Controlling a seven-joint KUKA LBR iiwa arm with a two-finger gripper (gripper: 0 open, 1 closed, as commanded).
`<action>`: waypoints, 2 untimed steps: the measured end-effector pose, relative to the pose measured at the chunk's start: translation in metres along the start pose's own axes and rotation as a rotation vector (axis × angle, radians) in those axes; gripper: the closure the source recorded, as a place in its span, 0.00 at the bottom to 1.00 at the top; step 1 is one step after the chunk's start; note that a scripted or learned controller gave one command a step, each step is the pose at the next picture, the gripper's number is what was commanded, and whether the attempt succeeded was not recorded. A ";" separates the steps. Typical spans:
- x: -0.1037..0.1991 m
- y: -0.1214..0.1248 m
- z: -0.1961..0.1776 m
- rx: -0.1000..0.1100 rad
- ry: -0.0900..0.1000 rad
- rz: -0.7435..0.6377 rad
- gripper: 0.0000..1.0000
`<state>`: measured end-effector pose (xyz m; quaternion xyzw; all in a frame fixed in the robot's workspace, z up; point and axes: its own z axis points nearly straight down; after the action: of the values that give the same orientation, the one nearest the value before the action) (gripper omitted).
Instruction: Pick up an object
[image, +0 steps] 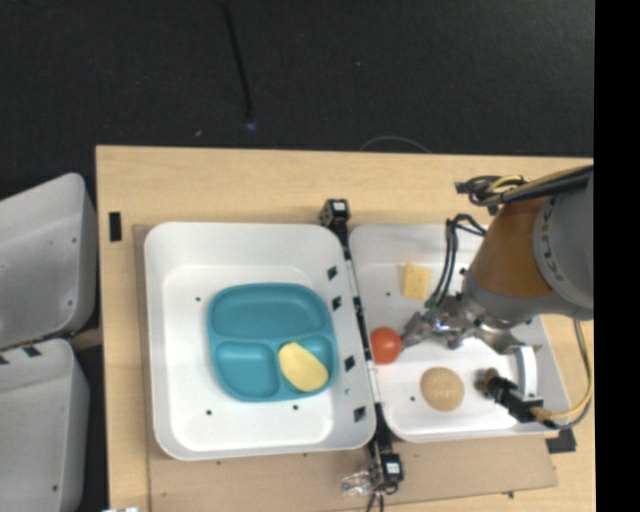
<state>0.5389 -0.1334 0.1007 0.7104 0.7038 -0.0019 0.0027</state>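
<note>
plainly, the left bin's (170, 300) teal tray (250, 320) holds a yellow lump (303, 366).

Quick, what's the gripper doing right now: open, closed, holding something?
Gripper: cannot be told if open or closed; it is beside the red ball in the right bin, with nothing seen in its grasp.

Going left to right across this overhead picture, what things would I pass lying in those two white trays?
Blue plate → red ball → tan round lump
</note>
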 end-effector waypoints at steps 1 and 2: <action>0.001 0.001 -0.011 -0.003 0.003 0.007 1.00; -0.005 0.000 -0.055 -0.004 0.005 0.001 1.00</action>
<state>0.5393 -0.1380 0.1558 0.7106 0.7036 0.0014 0.0022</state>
